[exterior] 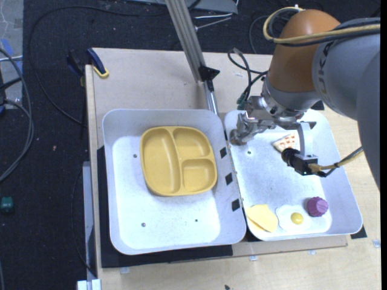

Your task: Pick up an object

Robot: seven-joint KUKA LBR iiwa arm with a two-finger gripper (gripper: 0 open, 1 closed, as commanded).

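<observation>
Black floor strewn with cables surrounds the pale desk [151, 80], which carries two white bins. On the left bin [121, 222] lies a yellow divided plate [178, 160]. The right bin [338, 180] holds a pizza-slice toy [285, 142], a yellow wedge [262, 217], a fried egg toy [295, 217] and a purple piece [316, 206]. The claw [240, 132] hangs low over that bin's upper left corner, well apart from them all; I cannot tell its state. By my reckoning nothing is picked yet, so choosing, gripping and lifting remain.
</observation>
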